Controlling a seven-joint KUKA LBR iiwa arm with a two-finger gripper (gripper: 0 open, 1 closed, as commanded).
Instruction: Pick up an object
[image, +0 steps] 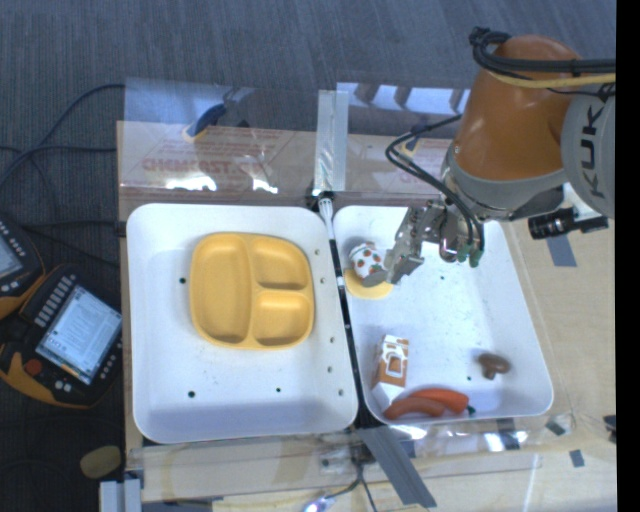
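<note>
Four objects in right white bin (520, 300); hand (405, 262) beside white red-spotted ball (364, 259), finger spread unclear. Descend centred on ball, close gently.

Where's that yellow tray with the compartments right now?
The yellow tray lies in the left bin, about in its middle, across the divider from the right bin where the gripper hangs.

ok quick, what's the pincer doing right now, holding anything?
Pincer: over the right bin, beside the white red-spotted object; open or closed cannot be told.
</note>
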